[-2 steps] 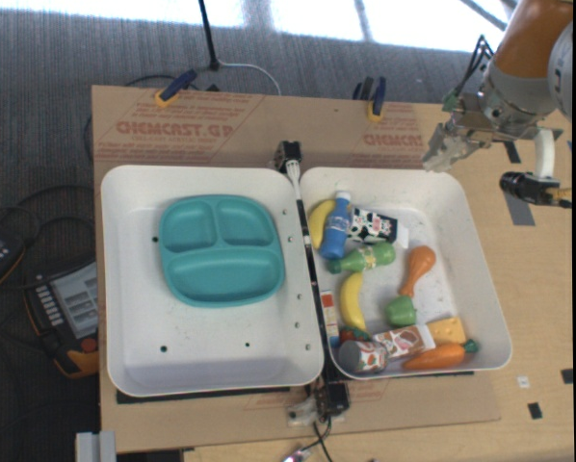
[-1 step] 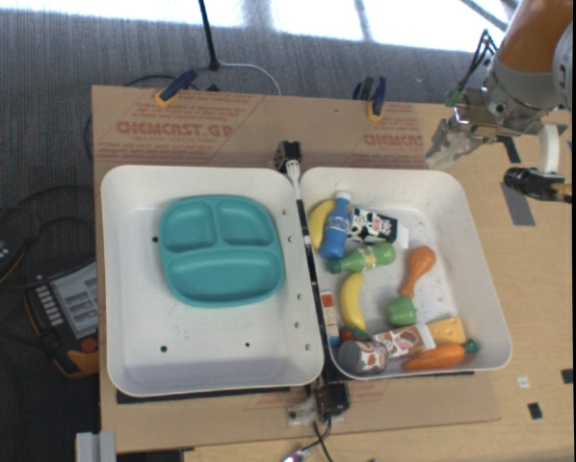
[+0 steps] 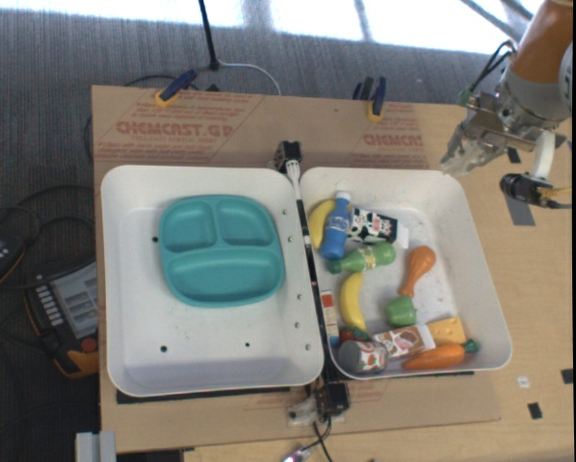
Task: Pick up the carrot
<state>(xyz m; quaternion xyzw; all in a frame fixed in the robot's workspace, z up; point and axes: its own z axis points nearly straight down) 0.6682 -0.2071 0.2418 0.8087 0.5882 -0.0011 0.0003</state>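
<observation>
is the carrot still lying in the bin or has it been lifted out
In the bin. The carrot lies flat at the right bin's near edge, while the gripper is beyond its far corner.

Looks like a robotics lab. Shows a counter [image 3: 519, 287] topped with a taped-on brown board [image 3: 221, 128] held by spring clamps [image 3: 370, 94], two white bins [image 3: 124, 287] of toy food set side by side, loose cables [image 3: 240, 65] trailing over grey carpet [image 3: 38, 85], and electronic gear [image 3: 62, 301] parked at the left edge.
</observation>
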